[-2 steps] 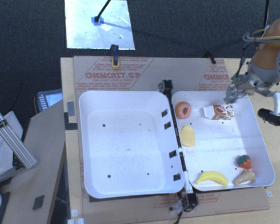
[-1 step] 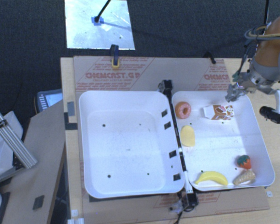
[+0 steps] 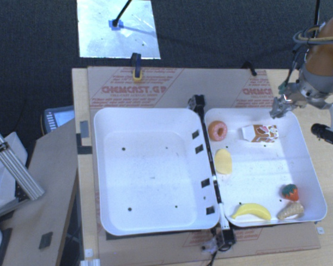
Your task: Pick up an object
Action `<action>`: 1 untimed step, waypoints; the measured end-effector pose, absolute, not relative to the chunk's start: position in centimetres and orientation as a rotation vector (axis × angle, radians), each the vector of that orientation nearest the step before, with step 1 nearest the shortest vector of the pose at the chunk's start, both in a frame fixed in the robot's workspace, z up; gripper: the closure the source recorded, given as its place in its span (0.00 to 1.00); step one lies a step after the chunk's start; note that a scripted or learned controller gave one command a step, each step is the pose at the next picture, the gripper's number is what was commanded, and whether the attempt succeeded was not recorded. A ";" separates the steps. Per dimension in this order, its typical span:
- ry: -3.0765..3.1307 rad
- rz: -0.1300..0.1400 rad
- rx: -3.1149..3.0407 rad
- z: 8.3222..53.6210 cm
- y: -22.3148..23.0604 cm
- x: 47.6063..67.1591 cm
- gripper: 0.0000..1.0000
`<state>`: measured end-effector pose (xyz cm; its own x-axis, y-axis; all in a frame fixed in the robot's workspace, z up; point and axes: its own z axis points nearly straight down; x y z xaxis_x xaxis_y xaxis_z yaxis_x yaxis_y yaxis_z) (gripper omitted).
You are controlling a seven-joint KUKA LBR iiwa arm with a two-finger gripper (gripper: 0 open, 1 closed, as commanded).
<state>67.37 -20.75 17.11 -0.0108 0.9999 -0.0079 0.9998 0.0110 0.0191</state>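
The right bin (image 3: 298, 152) holds several objects. A pink-iced donut (image 3: 217, 130) lies at its far left, and a white and orange carton (image 3: 260, 133) lies just right of it. A pale yellow piece (image 3: 223, 161) rests by the left wall. Along the near edge are a banana (image 3: 251, 211), a beige piece (image 3: 290, 210) and a red fruit with a green top (image 3: 290, 192). My gripper (image 3: 280, 105) hangs over the bin's far right corner, above and to the right of the carton, and I see nothing in it.
The left bin (image 3: 151, 174) sits beside the right one, joined by a black hinge strip (image 3: 208, 166). Both rest on a cardboard sheet (image 3: 154, 86). A yellow clamp (image 3: 137, 68) stands at the back.
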 end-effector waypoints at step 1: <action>2.219 0.015 2.191 18.3 -20.8 67.5 1.00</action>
<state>67.47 -20.78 18.25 -0.0125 0.9999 -0.0094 0.9997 0.0127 0.0231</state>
